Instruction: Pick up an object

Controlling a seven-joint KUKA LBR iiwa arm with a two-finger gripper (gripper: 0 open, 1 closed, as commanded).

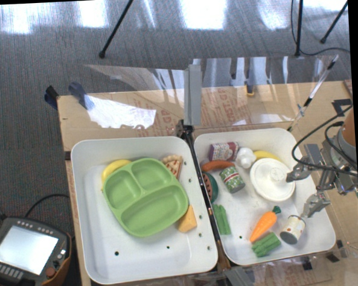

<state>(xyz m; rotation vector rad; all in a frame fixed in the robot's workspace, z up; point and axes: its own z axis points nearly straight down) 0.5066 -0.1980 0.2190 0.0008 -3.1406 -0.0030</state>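
Nearest the camera, at the bottom left, one handheld screen box (30,254) with a grey frame sits on the dark carpet.

On the brown table (123,115) there are two shallow white bins side by side. The left bin (95,259) holds one smooth green plate (146,196) with three sections. One yellow banana (113,168) peeks out from under its left edge, one waffle piece (174,165) shows at its top right, and one orange wedge (187,220) sits at its lower right.

The right bin (321,236) holds more toys. At its near end lies one bumpy green veggie (266,244), one orange carrot (263,223) with a green top, and one small white cup (292,229) tipped on its side. One long green bean piece (222,220) lies near the bin's left wall. Further back is one round white lid (272,179), one small can (232,179) with a green label, and one reddish sausage (216,165). At the far end is one purple can (223,150) lying down, one small white ball shape (246,157) and one yellow piece (265,155).

The grey arm comes in from the right side. Its tool (306,191) hangs over the right edge of the right bin, with two fingers spread apart. One finger (297,174) is beside the white lid and the other is just above the small white cup. Nothing is between them.

Far back, thin black stand legs rest on the carpet.
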